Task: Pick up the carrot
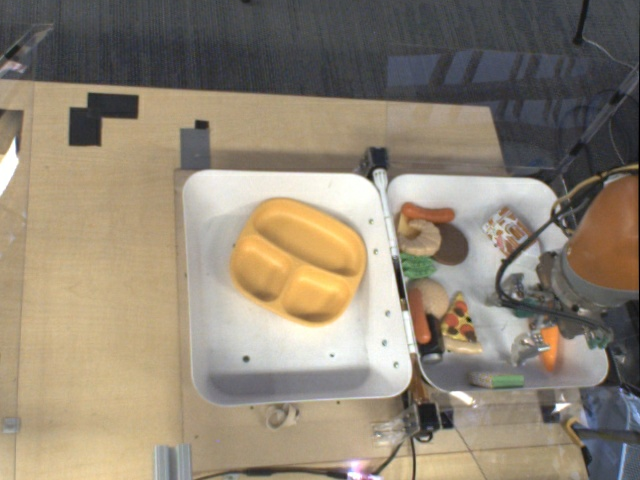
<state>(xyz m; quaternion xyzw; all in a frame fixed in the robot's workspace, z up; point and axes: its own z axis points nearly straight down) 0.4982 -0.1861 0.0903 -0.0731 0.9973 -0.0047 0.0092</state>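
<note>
The carrot (550,350) is a short orange piece lying near the front right corner of the right bin (470,184). My gripper (538,340) hangs low over that corner, right at the carrot, with its metal parts touching or just beside the carrot's left side. The arm's grey wrist and orange band (608,238) sit above it and hide part of the bin's right side.
The right bin also holds a red sausage (428,213), a bagel (420,236), a brown disc (452,245), a snack packet (505,230), a pizza slice (460,320) and a green stick (497,379). A yellow divided plate (298,260) lies in the left bin (210,348).
</note>
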